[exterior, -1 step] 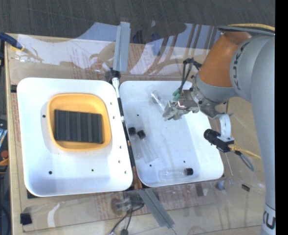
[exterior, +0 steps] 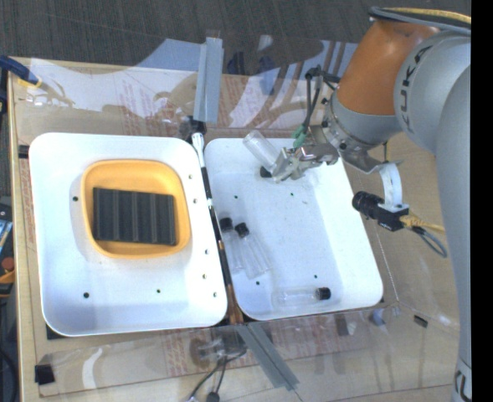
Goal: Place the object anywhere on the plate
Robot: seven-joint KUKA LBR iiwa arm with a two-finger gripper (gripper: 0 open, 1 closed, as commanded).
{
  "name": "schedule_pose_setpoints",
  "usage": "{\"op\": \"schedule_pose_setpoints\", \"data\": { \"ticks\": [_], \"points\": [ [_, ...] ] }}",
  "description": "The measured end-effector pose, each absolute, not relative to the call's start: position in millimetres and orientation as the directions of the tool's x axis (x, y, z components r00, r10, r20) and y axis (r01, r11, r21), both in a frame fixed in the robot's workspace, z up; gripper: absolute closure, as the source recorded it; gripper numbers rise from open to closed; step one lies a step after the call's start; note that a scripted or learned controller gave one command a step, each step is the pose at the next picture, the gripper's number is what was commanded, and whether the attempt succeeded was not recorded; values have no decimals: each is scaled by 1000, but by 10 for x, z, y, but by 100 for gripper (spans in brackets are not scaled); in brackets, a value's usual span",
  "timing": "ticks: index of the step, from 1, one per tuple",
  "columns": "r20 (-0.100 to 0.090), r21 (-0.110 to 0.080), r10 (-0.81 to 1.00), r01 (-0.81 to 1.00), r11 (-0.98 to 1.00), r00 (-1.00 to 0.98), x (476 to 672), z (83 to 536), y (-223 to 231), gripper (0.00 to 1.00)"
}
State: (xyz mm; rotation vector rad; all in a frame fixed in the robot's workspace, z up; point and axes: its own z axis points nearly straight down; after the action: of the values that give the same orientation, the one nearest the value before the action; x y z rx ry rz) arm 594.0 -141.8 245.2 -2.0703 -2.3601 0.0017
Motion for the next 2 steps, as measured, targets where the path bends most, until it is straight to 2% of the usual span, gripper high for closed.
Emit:
{"op": "schedule_pose_setpoints", "data": {
  "ticks": [1,2],
  "points": [
    [1,-3,943,943,333,-333,6121,2239,-1428,100],
    [3,-3,859,859,512,-512,5794,1794,-966,100]
  ]
}}
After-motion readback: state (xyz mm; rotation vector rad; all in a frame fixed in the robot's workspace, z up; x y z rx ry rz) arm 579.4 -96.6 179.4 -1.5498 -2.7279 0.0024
